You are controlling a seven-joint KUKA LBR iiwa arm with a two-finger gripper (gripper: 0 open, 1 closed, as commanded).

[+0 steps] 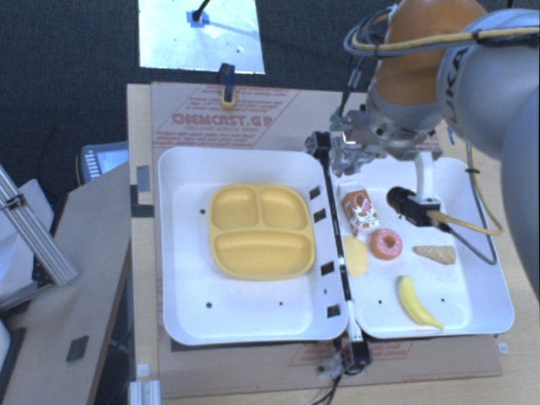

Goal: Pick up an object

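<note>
Two shallow white bins sit side by side on the bench: the left bin (pixel 181 251) carries a yellow divided tray (pixel 257 230), the right bin (pixel 481 302) holds the small items. The arm (pixel 472 66) — grey, with its orange band uppermost — reaches in from the right and hangs over the far-left corner of the right bin, a posture that suits a descent onto the objects below. The gripper (pixel 346 154) lies beneath the wrist near the divider between the bins; whether its claw stands apart or together cannot be told, and nothing is seen between its tips. Candidate objects, all resting loose on the right bin's floor: a banana (pixel 416 302) near the front; a red-and-white packet (pixel 360 210) just near of the gripper, probably the closest target; a flat yellow disc (pixel 355 256) beside the divider; a tan wedge (pixel 435 254) to the right; and a pink doughnut (pixel 386 244) — between disc and wedge.
</note>
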